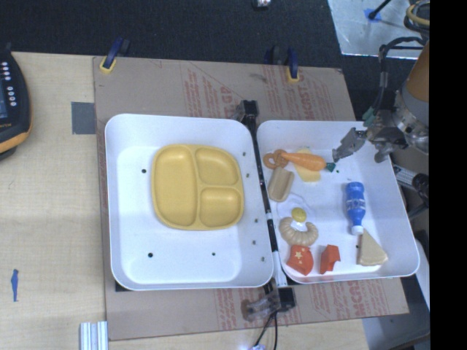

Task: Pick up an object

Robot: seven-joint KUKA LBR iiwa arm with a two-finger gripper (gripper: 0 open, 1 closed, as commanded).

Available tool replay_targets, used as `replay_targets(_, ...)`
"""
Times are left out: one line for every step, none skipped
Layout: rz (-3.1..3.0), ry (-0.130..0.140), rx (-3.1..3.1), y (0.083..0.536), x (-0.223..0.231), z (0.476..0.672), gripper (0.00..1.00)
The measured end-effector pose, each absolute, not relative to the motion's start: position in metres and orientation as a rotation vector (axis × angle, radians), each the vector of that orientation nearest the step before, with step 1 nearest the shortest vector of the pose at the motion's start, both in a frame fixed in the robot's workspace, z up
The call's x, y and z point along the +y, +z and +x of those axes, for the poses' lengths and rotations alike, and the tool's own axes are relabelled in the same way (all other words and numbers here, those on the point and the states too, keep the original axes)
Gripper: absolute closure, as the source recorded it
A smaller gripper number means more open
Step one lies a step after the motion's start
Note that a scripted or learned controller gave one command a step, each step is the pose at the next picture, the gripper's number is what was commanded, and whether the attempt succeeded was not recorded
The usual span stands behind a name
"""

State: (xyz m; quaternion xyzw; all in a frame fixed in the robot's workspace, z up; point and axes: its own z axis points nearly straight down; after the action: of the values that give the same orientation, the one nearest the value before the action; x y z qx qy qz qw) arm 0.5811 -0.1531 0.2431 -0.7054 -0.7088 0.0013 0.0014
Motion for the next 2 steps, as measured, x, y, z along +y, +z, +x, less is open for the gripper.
replay_targets(-2.216, 0.011, -2.219, 0.173, -0.215, 0.579, 0.0)
replay_targets(-2.21, 0.008, -2.222, 0.087, -0.207, 0.57, 0.0)
